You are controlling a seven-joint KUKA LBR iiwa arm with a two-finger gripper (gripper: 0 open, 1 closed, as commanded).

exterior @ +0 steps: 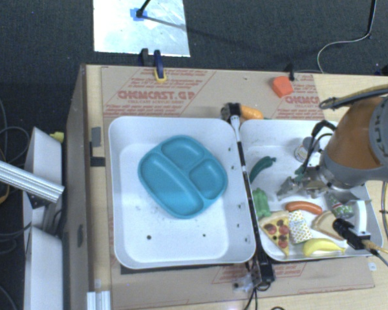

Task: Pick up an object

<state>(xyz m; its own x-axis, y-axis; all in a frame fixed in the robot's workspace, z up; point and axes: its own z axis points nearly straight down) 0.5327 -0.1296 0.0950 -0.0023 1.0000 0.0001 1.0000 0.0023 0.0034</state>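
White bins sat side by side on your surface (181, 86), the arm (359, 137) over the right one.

You had the tool (297, 185) low in the right bin (278, 131), above the sausage (303, 206); I cannot tell how its fingers stood. The sausage lay flat, long axis running left to right, hemmed in by pizza slice (276, 228), banana (321, 246) and green pepper (261, 166). Open room lay in the left bin (126, 173) around the blue divided plate (182, 175), clear of its walls.
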